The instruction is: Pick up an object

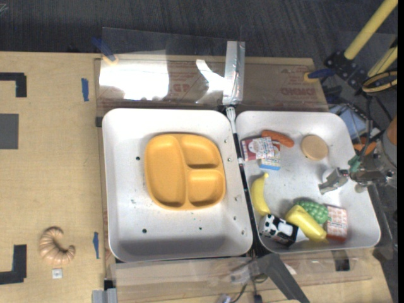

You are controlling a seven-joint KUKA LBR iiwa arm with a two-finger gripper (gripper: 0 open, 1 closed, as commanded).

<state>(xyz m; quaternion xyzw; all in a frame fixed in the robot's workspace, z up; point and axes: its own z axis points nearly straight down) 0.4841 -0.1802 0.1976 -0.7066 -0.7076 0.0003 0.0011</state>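
Note:
The right bin (353, 131) holds several toy items. An orange carrot (279, 137) and a pink carton (262, 150) lie at its back left, with a round tan cookie (314, 147) at the back right. A yellow banana (259, 194) lies along the left wall. At the front sit a black-and-white patched item (279, 228), a yellow corn cob with green husk (308, 218) and a red-and-white box (338, 223). My gripper (334, 180) hangs over the bin's right side, just above the corn and box, with nothing visibly held.
The left bin (120, 169) holds a yellow divided plate (185, 170). A toy croissant (57, 245) lies on the bench at the front left. Clear plastic sheeting (170, 74) stands behind the bins. Cables and a yellow pole (372, 24) crowd the far right.

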